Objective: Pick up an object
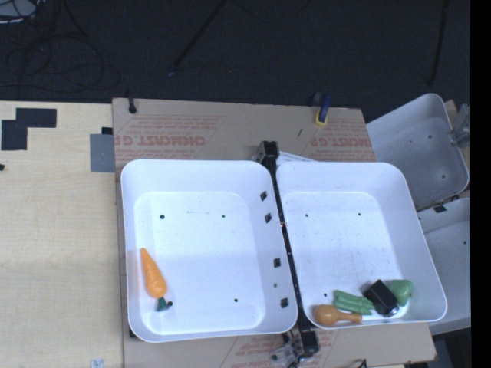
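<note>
An orange toy carrot lies near the front left corner of the left bin, its small dark green top pointing toward the front wall. Four items are clustered in the front right corner of the right bin. A tan pear-shaped piece rests against the front wall. A green pod lies just behind it. A black block sits to the right of the pod. A rounded green piece touches the block on its far side.
The bins sit side by side on a cardboard sheet, joined by a black strip. A blue clamp stands at the cardboard's back edge. A grey metal plate rises at the right. Wooden bench top stretches to the left.
</note>
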Robot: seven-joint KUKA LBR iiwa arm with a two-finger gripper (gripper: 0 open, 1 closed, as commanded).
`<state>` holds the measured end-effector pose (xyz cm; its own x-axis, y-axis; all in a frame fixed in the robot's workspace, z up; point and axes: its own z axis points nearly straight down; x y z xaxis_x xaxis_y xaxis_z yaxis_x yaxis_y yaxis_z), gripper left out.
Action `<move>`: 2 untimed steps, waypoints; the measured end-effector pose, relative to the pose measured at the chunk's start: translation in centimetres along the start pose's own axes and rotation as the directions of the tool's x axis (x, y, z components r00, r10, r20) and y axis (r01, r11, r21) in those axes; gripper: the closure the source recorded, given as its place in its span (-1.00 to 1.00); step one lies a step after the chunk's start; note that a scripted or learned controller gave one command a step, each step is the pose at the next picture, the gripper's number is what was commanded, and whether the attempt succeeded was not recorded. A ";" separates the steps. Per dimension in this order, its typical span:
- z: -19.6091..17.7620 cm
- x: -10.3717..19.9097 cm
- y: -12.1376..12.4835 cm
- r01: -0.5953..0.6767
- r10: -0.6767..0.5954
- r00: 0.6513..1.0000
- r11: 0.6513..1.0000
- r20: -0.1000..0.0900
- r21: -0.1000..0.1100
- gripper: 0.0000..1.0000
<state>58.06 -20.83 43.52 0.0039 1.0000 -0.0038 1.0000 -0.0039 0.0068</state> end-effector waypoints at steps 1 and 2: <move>10.7 -0.4 4.4 0.007 -0.007 1.000 1.000 -0.005 0.014 1.00; 16.2 -0.2 6.2 0.009 -0.009 1.000 1.000 -0.005 0.014 1.00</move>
<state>64.41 -21.15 27.32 -0.0047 1.0000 0.0016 1.0000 0.0048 -0.0069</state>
